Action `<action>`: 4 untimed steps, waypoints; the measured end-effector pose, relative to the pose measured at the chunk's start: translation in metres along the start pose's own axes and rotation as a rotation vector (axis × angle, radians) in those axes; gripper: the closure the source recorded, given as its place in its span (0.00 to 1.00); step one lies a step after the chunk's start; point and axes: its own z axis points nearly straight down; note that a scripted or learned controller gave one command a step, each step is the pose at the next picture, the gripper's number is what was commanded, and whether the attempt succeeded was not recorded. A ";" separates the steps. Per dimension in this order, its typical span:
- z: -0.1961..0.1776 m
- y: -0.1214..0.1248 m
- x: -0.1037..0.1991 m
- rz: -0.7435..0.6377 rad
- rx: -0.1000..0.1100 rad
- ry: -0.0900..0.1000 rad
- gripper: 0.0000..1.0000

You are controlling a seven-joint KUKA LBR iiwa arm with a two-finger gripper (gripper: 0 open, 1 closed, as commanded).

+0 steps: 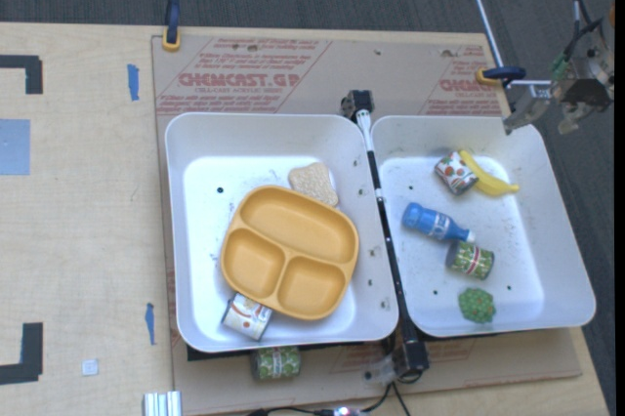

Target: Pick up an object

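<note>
gripper: two-finger gripper [543, 114] hangs off the far-right corner of the right-hand shallow white bin [566, 238], just outside the rim. Nothing is between its tips. How wide it stands, cannot tell; too small and cluttered.
right bin: yellow plastic banana [490, 178] touching a small red-and-white can [454, 173] near the far edge; blue plastic bottle with white cap [435, 223] mid-bin; green-labelled can [471, 260] just beside it; bumpy green ball [478, 306] near the front edge.
left bin: left-hand white bin [186, 209] holds an orange three-compartment plate [290, 252], a tan bread slice [313, 183] at the plate's far edge, and a white-labelled can [246, 316] tucked under its front edge.
target: no object chosen yet, by my read; banana and red can are nearest.
risk 1: banana and can touch, so a descent there may catch both or knock one away.
risk 2: cans lie on their sides and could roll when touched.
risk 3: dropping from the current spot would hit the bin rim.
</note>
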 end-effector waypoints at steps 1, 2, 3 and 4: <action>0.123 0.030 0.005 -0.001 0.004 0.001 0.00; 0.155 0.023 0.028 0.000 -0.003 -0.001 0.00; 0.180 -0.006 0.090 -0.001 -0.002 0.000 0.00; 0.179 -0.046 0.101 0.001 -0.004 0.000 0.00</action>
